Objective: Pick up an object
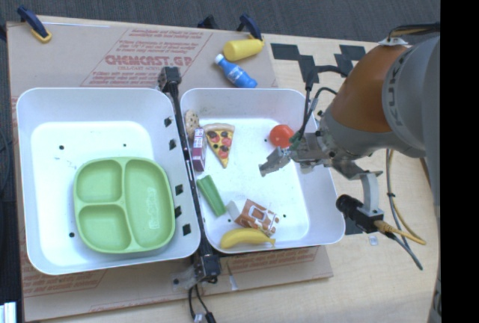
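The gripper (271, 164) hovers over the right bin (318, 228); whether it is spread or pinched cannot be told. A red ball (281, 136) lies just beside it; pizza slice (220, 142) and banana (245, 239) lie apart.

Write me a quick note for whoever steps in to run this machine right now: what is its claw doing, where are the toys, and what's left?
Gripper: low in the right bin, nothing visibly between its fingers.
Right bin holds: red ball just beside the gripper, pizza slice, green block, banana, patterned packet.
Left bin: green divided plate.
Done: no object picked up.
Left: grasp one, probably the red ball, and lift it.
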Robot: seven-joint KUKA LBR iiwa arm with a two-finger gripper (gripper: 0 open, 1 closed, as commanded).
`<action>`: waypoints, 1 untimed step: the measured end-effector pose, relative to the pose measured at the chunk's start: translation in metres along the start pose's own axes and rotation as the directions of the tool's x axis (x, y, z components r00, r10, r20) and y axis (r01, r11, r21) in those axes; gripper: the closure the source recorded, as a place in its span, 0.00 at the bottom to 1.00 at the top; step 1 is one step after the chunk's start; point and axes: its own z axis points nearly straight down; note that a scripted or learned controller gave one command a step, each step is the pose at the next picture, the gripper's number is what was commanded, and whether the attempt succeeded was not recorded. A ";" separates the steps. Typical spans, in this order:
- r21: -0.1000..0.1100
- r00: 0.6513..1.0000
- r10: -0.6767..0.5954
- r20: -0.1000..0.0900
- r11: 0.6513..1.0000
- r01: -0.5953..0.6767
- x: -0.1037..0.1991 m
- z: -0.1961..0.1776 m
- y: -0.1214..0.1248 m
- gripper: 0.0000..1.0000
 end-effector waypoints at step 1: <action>0.004 1.000 -0.001 0.000 1.000 0.001 -0.037 0.095 -0.038 0.00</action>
